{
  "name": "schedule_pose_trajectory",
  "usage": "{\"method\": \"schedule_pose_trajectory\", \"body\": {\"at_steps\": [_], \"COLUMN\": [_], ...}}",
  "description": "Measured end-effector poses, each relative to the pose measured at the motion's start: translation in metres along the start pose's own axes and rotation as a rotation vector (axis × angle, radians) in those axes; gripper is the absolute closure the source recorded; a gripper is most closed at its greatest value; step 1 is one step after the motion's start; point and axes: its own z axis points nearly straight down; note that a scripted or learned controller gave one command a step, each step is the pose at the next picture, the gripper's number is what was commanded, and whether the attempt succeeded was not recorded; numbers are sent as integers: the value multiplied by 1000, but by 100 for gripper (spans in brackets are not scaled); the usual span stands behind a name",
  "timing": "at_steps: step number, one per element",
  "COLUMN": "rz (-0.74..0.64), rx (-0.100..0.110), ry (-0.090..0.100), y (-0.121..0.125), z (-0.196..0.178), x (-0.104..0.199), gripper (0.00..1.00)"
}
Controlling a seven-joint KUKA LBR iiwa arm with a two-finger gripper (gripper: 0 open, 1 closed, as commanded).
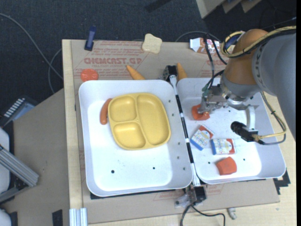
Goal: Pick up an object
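- Two white bins lie before us: the left bin (94,168) carries a yellow divided plate (138,120) and, near its left wall, a hot dog (104,112).
- In the right bin (263,166), we see the gripper (205,108) touching a red-orange piece (200,113) near the left wall; whether its fingers are spread or closed, we cannot tell.

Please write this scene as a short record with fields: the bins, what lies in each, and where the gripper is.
left bin: shallow white bin
left bin contents: yellow plastic divided plate; orange sausage-shaped toy at the plate's left edge
right bin: shallow white bin
right bin contents: small red-orange round piece; two small printed packets; red-orange block
gripper: gripper low over the round piece, in the right bin
grasp: cannot tell
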Motion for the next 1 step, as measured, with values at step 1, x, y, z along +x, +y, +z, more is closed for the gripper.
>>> {"method": "schedule_pose_trajectory", "body": {"at_steps": [1], "rz": [-2], "rx": [-2], "ry": [1], "y": [-34], "z": [-91], "x": [76], "gripper": [100]}}
